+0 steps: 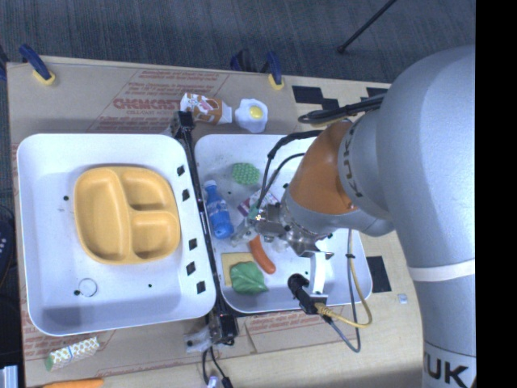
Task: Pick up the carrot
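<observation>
The carrot is seen lying on the floor of the right bin, just right of the green leafy item and below-right of the blue bottle, w/ the gripper positioned directly above its upper end. Jaw state can't be told, as the wrist blocks the tips, so no grasp is confirmed. Approach is judged approx. done; closing on the carrot & lifting it are left.
</observation>
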{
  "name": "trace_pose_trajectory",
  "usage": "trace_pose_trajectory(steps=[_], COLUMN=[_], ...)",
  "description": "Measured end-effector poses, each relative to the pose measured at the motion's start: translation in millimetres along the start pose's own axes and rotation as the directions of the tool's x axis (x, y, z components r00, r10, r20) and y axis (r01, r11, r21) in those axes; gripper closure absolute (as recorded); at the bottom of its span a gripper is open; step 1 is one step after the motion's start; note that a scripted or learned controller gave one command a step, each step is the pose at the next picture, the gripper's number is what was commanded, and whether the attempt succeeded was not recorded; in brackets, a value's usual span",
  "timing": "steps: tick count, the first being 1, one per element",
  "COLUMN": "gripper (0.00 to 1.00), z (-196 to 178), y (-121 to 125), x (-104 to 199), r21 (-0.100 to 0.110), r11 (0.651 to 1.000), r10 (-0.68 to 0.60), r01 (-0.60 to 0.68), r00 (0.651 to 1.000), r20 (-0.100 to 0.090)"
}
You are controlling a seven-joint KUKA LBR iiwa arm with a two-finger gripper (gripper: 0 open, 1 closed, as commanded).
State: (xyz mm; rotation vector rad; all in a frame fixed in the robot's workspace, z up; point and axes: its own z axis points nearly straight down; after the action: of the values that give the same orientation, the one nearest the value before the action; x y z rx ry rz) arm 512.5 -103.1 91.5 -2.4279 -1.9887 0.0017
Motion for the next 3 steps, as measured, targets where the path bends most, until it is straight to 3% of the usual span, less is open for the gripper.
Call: trace_pose_trajectory(steps=[1, 2, 3], gripper=[0.00, 0.00, 0.00], z=[1, 0, 1], y=[-23, -32, -38], x=[7, -6, 1], r21=[0.005, 0.002, 0.003], r11=[0.975, 0.650, 0.395], r10=[0.224, 0.760, 0.919], r01=[-0.224, -0.760, -0.919], r00=[0.975, 0.650, 0.395], r20=[0.000, 0.000, 0.000])
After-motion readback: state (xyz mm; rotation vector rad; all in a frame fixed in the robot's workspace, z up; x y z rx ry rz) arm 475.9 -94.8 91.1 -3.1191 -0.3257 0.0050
